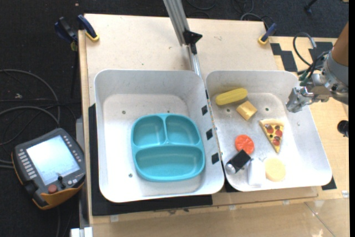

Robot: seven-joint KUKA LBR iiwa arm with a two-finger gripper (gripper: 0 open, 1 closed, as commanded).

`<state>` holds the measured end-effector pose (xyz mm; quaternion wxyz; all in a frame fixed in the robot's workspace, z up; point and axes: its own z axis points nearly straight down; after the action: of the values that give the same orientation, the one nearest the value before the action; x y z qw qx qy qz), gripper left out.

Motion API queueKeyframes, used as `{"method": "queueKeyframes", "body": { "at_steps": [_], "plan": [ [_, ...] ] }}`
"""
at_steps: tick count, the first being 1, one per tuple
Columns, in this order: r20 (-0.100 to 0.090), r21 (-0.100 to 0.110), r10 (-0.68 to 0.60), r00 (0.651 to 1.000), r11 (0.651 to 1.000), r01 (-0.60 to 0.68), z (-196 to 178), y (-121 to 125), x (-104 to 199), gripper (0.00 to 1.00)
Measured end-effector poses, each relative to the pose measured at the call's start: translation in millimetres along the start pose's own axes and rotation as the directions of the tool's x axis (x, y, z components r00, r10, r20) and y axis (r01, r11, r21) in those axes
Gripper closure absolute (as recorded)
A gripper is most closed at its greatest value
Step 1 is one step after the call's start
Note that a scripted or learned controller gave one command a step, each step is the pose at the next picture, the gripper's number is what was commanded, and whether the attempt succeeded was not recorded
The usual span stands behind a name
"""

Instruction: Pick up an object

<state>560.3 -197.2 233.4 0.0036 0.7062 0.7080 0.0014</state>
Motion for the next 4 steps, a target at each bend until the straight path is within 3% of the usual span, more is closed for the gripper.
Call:
{"method": "queueKeyframes", "body": {
  "at_steps": [1, 4],
  "plan": [
    [-0.001, 0.002, -0.001, 1.000, 1.000, 0.001, -34.9, 1.6, -0.2, 1.00],
    [-0.005, 0.008, -0.006, 1.000, 1.000, 0.006, -20.0, -7.4, 144.5, 1.00]
  ]
}}
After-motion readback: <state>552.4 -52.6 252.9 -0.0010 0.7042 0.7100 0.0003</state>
